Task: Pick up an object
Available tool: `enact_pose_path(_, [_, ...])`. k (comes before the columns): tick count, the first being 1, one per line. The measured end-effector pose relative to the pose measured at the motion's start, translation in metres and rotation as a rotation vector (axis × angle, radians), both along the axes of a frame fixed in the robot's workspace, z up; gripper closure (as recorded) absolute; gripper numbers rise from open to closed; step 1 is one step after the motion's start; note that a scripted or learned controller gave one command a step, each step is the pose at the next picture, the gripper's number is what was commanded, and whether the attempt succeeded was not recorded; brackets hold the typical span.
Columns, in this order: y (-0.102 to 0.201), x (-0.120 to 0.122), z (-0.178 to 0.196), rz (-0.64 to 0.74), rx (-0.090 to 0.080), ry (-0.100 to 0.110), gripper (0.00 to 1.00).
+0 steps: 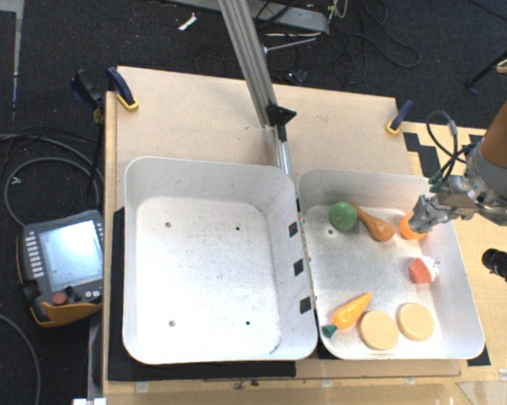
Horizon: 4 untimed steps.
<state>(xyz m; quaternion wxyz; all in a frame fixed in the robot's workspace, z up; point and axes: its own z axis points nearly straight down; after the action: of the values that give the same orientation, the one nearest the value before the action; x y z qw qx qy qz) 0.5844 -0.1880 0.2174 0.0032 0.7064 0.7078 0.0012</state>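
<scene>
We see a pale wooden bench (207,116) standing on dark carpet (48,44), with black cables (17,176) trailing across the floor at its left edge. A handheld control pendant (63,266) lies there too, and a metal pole (251,54) slants over the bench's far edge.

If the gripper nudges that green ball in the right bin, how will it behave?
The green ball looks round and smooth, so it would probably roll, maybe against the orange pear-shaped piece beside it. Its curved surface might slip from the gripper.
</scene>
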Motion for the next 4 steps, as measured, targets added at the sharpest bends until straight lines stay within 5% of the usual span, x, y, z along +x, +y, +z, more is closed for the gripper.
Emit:
enact_pose_path(1, [-0.004,0.002,0.064,0.001,-0.001,-0.002,1.0])
enact_pose_path(4, [0.147,-0.019,0.032,0.006,0.005,0.009,1.0])
